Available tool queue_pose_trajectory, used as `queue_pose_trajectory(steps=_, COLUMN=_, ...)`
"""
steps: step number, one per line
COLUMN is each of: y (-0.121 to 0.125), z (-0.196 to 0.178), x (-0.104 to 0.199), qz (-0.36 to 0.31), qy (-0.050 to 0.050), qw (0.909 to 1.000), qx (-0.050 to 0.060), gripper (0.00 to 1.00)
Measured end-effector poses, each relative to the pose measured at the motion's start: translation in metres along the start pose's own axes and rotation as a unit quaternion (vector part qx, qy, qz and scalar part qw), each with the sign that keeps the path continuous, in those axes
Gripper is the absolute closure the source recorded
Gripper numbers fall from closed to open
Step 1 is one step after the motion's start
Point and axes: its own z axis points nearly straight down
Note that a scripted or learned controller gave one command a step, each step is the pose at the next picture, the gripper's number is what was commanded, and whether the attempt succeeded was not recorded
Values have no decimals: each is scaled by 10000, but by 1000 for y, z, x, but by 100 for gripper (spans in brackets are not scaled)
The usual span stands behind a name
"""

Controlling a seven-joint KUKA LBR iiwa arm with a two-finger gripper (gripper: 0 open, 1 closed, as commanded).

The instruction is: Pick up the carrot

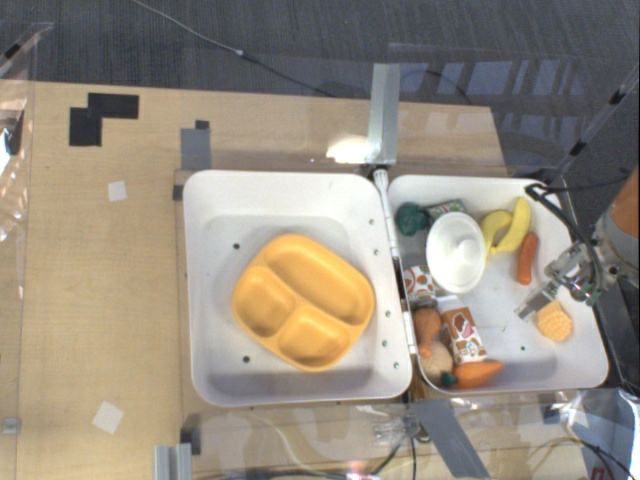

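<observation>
The carrot [480,373] is orange with a green top at its left end. It lies flat along the near wall of the right bin [590,368]. My gripper [545,288] hovers over the bin's right side, above and to the right of the carrot and well apart from it. Its fingers [533,307] stand open with nothing between them. An orange waffle-like piece [554,321] lies just beside the lower finger.
The right bin also holds a white bowl [457,249], a banana [507,226], a red sausage [527,258], a green item [408,218], a small carton [462,334] and brown lumps [429,326] close to the carrot. A yellow divided plate [303,299] sits in the left bin [210,268].
</observation>
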Motion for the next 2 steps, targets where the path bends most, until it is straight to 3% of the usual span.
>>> queue_pose_trajectory(steps=1, y=8, z=81, x=-14, qz=253, qy=-22, qw=9997, qx=-12, gripper=0)
queue_pose_trajectory(steps=2, y=11, z=69, x=-15, qz=217, qy=-41, qw=9998, qx=-31, gripper=100)
